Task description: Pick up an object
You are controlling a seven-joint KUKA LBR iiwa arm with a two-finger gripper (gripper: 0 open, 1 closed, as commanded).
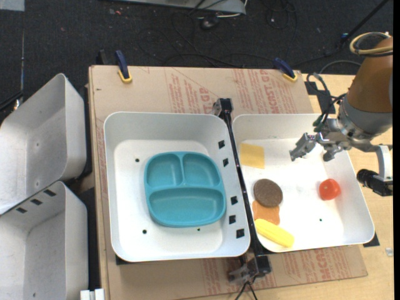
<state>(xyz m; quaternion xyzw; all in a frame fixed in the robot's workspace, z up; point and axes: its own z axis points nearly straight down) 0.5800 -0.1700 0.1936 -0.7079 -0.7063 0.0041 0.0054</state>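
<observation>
The right bin (350, 230) holds a pale yellow square slice (252, 155), a round brown disc (268, 192), an orange piece (267, 214) just below the disc, a yellow oblong item (275, 233) and a red ball-like item (329, 189). My gripper (315, 150) hangs over the upper middle of this bin, right of the yellow slice and above the red item. Its fingers (300, 149) are spread open with nothing between them.
The left bin (119, 136) contains a teal divided plate (185, 188). A black divider with clips (232, 167) runs between the bins. Two white tubs (37, 142) stand off the bench to the left. Cables trail by the arm at right.
</observation>
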